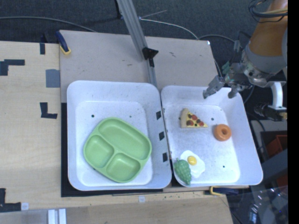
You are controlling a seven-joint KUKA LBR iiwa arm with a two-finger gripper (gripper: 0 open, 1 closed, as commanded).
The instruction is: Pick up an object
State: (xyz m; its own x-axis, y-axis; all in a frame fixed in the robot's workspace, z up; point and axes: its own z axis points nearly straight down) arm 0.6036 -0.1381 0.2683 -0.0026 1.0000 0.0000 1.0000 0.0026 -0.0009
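Note:
In the right bin (233,171) lie a pizza slice (192,119), an orange doughnut (222,132), a fried egg (193,162) and a green broccoli piece (183,171) at the front left corner. My gripper (219,90) hangs over the bin's back right corner, above and to the right of the pizza slice. Its two fingers stand apart, open, with nothing between them.
The left bin (74,125) holds a green divided plate (117,149). A grey metal pole (133,22) slants up from between the bins at the back. Cables run across the dark floor behind the bench.

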